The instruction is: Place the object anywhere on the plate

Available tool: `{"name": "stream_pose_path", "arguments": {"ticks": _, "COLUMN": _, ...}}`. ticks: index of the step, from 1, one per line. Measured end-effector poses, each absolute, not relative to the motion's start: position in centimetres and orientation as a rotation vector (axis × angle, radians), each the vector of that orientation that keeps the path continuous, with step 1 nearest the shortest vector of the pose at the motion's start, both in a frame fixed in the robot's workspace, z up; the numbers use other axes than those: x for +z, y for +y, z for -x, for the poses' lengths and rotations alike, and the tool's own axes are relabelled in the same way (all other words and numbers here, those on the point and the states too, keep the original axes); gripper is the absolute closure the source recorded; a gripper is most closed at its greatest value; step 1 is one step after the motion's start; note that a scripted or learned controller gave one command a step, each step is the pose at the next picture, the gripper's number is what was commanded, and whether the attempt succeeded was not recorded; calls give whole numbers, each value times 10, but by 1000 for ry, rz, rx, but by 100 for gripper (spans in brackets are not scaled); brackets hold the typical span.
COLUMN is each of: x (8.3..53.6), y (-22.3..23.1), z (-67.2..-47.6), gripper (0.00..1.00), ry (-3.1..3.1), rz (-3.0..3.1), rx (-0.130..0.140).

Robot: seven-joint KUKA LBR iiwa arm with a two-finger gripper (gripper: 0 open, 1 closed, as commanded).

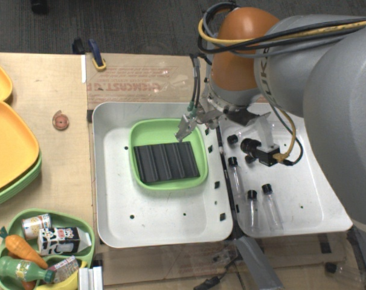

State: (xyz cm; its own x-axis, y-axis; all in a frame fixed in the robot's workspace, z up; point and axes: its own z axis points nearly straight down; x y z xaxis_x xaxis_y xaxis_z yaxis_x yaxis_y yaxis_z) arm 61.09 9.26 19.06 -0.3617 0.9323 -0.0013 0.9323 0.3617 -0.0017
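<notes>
At the far left, stacked yellow and green plates point(11, 144) are seen on the wooden bench point(62, 180), cut by the picture's edge. A small round reddish piece point(61, 121) lies on the bench just beside them. At the lower left corner, a green bowl point(80, 233) is filled with toy food: a carrot point(23, 248), a small can point(36, 225), a green bottle point(23, 271) and a black-and-white carton point(62, 240).

Further right, the left white bin point(110, 210) is found, and in it a square green plate point(141, 136) is set. A dark ribbed rectangular object point(166, 161) lies flat on that plate, covering most of its floor, slightly tilted.

The gripper point(186, 128) is held above the plate's upper right corner, close to the ribbed object's upper right edge. Whether the claw is wide or narrow cannot be told, and nothing is seen held in it.

To the right, the right white bin point(310, 204) is partly covered by the grey arm point(328, 77) with its orange band point(243, 38). Black cables and small dark fittings point(261, 153) are seen over that bin's floor.
</notes>
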Motion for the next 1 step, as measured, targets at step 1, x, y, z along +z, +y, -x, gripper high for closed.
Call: {"name": "stream_pose_path", "arguments": {"ticks": 1, "x": 191, "y": 93, "z": -611, "gripper": 0, "ry": 2592, "rz": -1775, "rx": -3}}
